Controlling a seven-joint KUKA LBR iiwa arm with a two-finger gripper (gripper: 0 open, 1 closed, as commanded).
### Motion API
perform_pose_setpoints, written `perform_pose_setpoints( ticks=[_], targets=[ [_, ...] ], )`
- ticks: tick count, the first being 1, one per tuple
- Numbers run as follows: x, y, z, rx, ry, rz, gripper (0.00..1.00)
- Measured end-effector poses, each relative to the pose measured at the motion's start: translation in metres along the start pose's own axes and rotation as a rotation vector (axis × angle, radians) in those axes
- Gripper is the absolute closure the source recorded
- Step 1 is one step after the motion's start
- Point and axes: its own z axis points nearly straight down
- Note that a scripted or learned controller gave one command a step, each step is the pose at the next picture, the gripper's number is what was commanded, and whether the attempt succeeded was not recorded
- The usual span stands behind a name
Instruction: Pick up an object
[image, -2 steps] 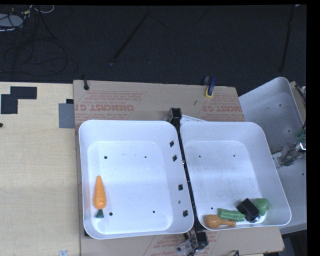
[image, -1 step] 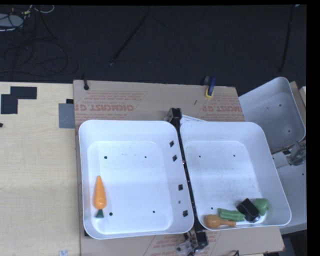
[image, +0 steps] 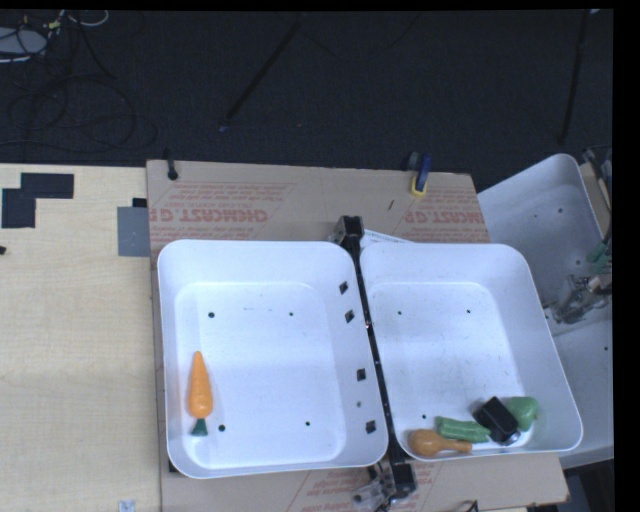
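An orange toy carrot (image: 199, 386) with a small green tip lies lengthwise near the left wall of the left bin (image: 250, 270). Several small things huddle in the front right corner of the right bin (image: 450, 270). They are an orange pear-shaped piece (image: 434, 443), a green pod-like piece (image: 461, 430), a black block (image: 496, 419) and a light green piece (image: 522, 408) behind the block. The black block rests against the two green pieces.
Both bins sit on a cardboard sheet (image: 300, 205) clamped at the back by a blue clip (image: 421, 176). A black bracket strip (image: 362, 340) runs between the bins. A white metal panel (image: 550, 200) with wiring stands at the right, and the wooden bench top (image: 70, 330) lies to the left.
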Motion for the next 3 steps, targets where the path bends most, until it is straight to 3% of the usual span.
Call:
perform_pose_setpoints(
  ticks=[1,2,3],
  targets=[
    [-0.048,-0.001,0.033,0.005,0.000,0.006,1.00],
    [-0.017,0.000,0.007,0.000,0.000,0.001,1.00],
    [-0.047,-0.001,0.040,0.006,0.001,0.006,1.00]
  ],
)
